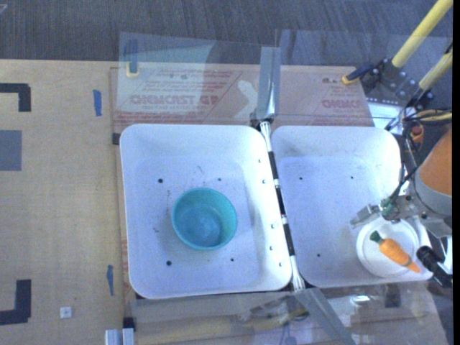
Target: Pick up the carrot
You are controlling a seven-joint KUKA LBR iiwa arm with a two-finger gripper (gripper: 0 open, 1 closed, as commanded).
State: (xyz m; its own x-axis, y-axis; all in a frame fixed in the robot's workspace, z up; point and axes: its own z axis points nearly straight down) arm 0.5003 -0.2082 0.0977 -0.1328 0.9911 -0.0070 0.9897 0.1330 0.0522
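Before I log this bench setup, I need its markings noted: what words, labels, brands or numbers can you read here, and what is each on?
"CHEMCAST GP", red print, seemingly mirrored and only partly legible: on the clear acrylic panel behind the left bin.
The same red print, cut short and too blurred to read: on the clear panel behind the right bin.
Smaller lines on both panels: too small to read.
No text on the teal bowl, carrot or white plate.
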